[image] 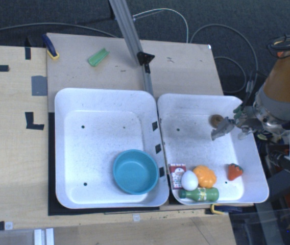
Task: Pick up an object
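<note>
My gripper (221, 131) hangs over the far part of the right bin (186, 111), just beside a small brown round thing (216, 120); at this slant and blur I cannot tell how it is set, nor whether it touches anything, and I see nothing carried in it. What I could pick lies clustered at the near edge of that bin: an orange fruit (204, 176), a white egg (189, 180) touching it, a green bottle (200, 194) lying on its side along the near wall, a small red carton (177, 173) and a red strawberry-like piece (234, 171) set a little apart to the right. They look like light, stiff plastic toys, smooth and apt to roll, so I would judge the lone red piece easiest, taken across its middle. A blue bowl (135, 171) sits in the left bin (73, 111).
</note>
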`<state>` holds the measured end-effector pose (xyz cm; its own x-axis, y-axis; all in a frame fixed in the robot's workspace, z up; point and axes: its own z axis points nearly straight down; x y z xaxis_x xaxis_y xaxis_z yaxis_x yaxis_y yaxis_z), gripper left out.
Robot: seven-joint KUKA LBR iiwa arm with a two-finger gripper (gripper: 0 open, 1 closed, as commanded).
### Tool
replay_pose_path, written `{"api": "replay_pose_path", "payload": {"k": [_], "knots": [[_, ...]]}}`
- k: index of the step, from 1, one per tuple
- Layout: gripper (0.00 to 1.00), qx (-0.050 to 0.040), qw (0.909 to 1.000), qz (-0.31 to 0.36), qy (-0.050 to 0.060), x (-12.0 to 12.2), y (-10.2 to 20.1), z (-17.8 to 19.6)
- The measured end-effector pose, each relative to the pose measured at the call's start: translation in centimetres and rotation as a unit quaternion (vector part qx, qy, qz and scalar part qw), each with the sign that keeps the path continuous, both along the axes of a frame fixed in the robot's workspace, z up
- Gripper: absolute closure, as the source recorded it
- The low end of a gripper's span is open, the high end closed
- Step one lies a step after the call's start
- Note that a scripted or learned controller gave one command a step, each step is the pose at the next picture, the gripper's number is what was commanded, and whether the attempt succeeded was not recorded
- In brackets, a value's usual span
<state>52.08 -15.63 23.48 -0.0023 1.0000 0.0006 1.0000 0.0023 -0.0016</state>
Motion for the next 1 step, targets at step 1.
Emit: {"api": "replay_pose_path", "payload": {"k": [1], "knots": [[0.0,0.0001,1.0,0.0,0.0,0.0,-0.01,0.0]]}}
